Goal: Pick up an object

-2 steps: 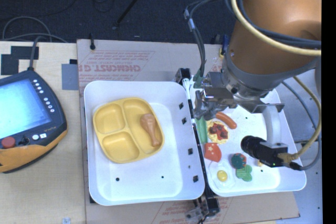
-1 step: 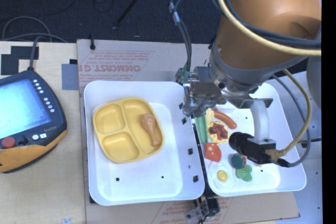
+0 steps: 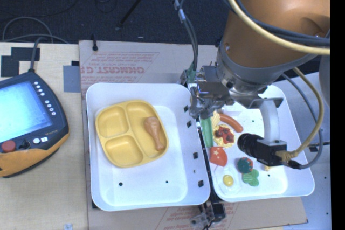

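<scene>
Left bin (image 3: 108,191): shallow, white, holding a yellow divided plate (image 3: 131,133) set toward its upper left.
Yellow divided plate: three compartments; a toy chicken drumstick (image 3: 154,132) lies in the long right-hand compartment, thick end toward the top. The two left compartments hold nothing visible.
Right bin (image 3: 294,180): shallow, white, touching the left bin along the middle seam; the arm covers much of its upper part.
Right bin contents: a cluster of toy food along its left side. A red sausage (image 3: 232,122) lies at a slant near the top; a long green piece (image 3: 206,130) runs beside the seam; a red and yellow piece (image 3: 223,134) sits between them. Lower down are a red tomato-like piece (image 3: 218,156), a small yellow piece (image 3: 228,180) and a green piece (image 3: 249,172).
Arm (image 3: 275,19): large orange and grey body over the right bin's upper half.
Gripper (image 3: 207,106): low over the right bin's upper left corner, just above the green piece and sausage. Jaw state cannot be told; nothing is seen held.
Black part (image 3: 261,149): a dark cylindrical fitting with cable, over the right bin.
Hand controller (image 3: 29,121): on the bench, left of the bins.
</scene>
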Controlling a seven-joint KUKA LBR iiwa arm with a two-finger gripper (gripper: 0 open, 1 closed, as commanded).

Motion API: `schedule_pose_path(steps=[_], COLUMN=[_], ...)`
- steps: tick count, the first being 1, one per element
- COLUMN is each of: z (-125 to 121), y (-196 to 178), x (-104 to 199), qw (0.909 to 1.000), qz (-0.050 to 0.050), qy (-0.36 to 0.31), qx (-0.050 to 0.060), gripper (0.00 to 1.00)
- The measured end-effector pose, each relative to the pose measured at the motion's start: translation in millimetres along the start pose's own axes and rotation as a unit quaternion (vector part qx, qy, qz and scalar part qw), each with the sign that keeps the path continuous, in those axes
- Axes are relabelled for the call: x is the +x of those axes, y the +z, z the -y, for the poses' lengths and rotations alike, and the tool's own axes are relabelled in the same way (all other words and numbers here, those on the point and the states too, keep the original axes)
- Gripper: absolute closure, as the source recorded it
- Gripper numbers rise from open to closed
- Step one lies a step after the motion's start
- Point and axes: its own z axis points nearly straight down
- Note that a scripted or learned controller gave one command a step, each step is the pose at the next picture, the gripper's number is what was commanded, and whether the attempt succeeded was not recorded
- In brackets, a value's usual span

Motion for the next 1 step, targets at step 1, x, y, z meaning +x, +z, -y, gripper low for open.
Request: schedule_pose_path(steps=[1], z=[0.2], y=[-9.0], x=[1.5], qw=[1.0], qz=[0.001], qy=[-0.004], qx=[0.002], gripper=[1.0])
